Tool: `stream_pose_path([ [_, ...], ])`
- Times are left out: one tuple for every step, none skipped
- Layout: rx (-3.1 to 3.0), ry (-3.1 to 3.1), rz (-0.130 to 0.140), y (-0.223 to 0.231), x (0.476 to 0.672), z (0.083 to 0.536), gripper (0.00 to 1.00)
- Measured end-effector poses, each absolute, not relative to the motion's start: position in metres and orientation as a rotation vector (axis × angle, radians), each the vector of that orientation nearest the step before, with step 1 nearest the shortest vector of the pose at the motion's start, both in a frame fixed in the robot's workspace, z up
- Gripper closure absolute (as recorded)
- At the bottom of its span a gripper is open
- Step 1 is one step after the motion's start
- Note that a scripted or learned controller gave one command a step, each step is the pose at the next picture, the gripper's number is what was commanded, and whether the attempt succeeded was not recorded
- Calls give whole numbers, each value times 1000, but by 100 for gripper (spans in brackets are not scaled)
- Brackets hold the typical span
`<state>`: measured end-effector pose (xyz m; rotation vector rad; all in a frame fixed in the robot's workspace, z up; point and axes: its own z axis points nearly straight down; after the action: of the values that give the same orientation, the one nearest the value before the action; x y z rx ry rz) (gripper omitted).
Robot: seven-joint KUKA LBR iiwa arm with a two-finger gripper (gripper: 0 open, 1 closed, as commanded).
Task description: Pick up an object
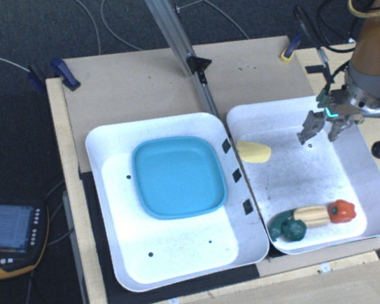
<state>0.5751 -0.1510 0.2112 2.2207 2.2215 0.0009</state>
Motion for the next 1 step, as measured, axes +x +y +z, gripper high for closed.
stream_pose_path([
  [2221,2222,1,-151,575,211,0],
])
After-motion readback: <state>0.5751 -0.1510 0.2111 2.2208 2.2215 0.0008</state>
